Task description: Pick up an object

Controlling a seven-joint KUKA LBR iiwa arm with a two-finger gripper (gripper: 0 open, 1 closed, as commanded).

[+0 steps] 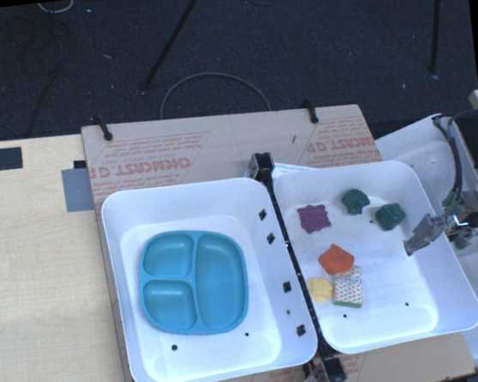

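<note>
Evidently the pincer [418, 237] is hovering at the right bin's [448, 311] 3 o'clock rim, reaching in from the right; whether it is apart or together I cannot tell, and nothing is showing clamped in it; the loose pieces are lying scattered in that bin, seemingly so the arm can choose any one; the nearest, a dark green piece [389, 216], is sitting at about 10 o'clock from the pincer, near it, with a second green piece [354, 201] further toward 10 o'clock; both are lumpy with no clear long axis; the checkered block [348, 288] is lying with its long axis running roughly 12 to 6, touching the yellow piece [320, 288]; the orange piece [335, 259] is sitting just above them, the purple piece [313, 217] toward 12 o'clock; the blue divided plate [195, 281] is resting in the left bin [125, 217], apart from the work.
</note>
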